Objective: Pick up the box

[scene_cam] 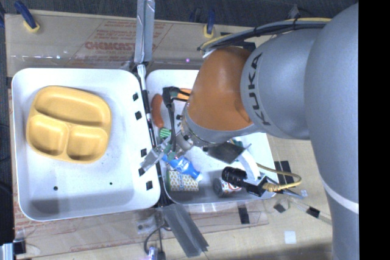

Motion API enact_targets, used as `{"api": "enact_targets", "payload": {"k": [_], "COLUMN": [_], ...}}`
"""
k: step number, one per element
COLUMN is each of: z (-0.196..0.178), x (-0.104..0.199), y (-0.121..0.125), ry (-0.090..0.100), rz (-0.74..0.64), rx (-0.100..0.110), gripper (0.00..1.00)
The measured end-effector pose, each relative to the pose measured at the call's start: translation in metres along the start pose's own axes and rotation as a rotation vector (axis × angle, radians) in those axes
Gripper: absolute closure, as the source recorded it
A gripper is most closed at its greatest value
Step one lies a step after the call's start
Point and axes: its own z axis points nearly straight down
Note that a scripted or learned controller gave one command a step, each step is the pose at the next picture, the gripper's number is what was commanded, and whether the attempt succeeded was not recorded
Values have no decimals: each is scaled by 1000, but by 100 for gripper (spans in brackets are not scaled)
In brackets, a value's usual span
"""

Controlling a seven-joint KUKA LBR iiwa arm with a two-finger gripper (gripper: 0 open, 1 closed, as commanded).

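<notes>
Currently the arm (286,88) reaches in from the right and covers most of the right bin (173,79), its orange band sitting above the bin's middle. The hand (163,152) is low at the bin's near-left corner, just beside the wall that divides the two bins. Metal parts of it jut toward that wall. Whether the hand is released or clenched cannot be told, as the wrist hides much of it, and nothing can be seen held in it.

The box (183,181) lies in the right bin near the front wall, just below the hand. It is small and pale with a speckled face. A blue item (183,165) lies on or against its upper edge, between the box and the hand; whether the hand touches either one is unclear. A green item (164,132) shows farther back along the dividing wall, partly under the wrist. An orange item (156,109) lies behind that, also close to the wall.

The left bin (122,179) holds a yellow tray (68,123) with three shallow compartments, set toward the bin's back left, well apart from the hand. Both bins rest on a brown tabletop (79,39), and two blue clamps (27,16) grip its far edge
</notes>
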Motion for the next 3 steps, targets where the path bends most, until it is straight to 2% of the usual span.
{"api": "enact_targets", "payload": {"k": [1, 2, 3], "z": [-43, -40, 0], "x": [-48, -39, 36], "y": [8, 38, 22], "ry": [-1, -3, 0], "rz": [13, -99, -77], "rx": [-2, -3, 1], "gripper": [0, 0, 0]}}
